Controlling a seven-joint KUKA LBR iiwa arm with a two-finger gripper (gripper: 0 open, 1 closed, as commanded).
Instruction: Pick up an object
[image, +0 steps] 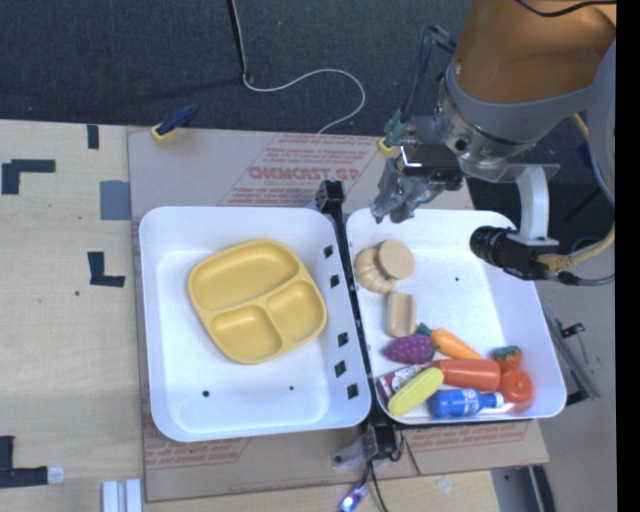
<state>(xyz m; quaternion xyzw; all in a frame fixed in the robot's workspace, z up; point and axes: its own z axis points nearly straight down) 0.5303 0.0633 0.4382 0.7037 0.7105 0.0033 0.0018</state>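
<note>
Cardboard covers the counter (60, 330) under both bins. Left bin (160, 300) carries a yellow tray (257, 298) mid-floor; right bin (470, 235) has toy food (455, 375) crowded at its near edge — handy targets. End effector (392, 208) hovers over the far-left corner, holding nothing; finger state, cannot tell.

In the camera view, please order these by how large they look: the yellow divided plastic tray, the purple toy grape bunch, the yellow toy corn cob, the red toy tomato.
1. Yellow divided plastic tray, by far the largest.
2. Yellow toy corn cob.
3. Purple toy grape bunch.
4. Red toy tomato.
The corn and the grapes look close in size, so that pair is unsure.
</note>
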